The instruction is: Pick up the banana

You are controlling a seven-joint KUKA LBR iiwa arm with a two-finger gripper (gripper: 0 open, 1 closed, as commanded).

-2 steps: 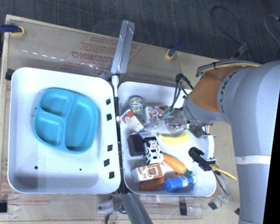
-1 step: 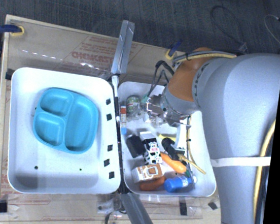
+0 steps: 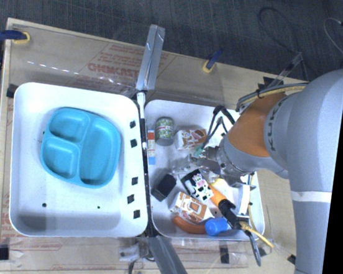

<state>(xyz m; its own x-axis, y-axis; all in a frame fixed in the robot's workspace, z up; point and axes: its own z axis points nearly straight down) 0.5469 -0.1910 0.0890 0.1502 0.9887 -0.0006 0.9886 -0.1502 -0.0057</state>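
My gripper (image 3: 198, 165) hangs low over the middle of the right bin (image 3: 181, 112), among the clutter. The grey wrist with its orange band (image 3: 253, 134) covers the bin's right side. An orange-yellow piece (image 3: 217, 187) pokes out just below the wrist; I cannot tell whether it is the banana. A black-and-white patterned item (image 3: 198, 184) lies right under the gripper.
Also in the right bin are a green can (image 3: 164, 129), a snack packet (image 3: 190, 139), a black block (image 3: 163, 187), a brown-orange packet (image 3: 190, 208), an orange sausage-shaped thing (image 3: 187, 225) and a blue cap (image 3: 215, 227). The left bin (image 3: 19, 201) holds a blue divided plate (image 3: 82, 146).
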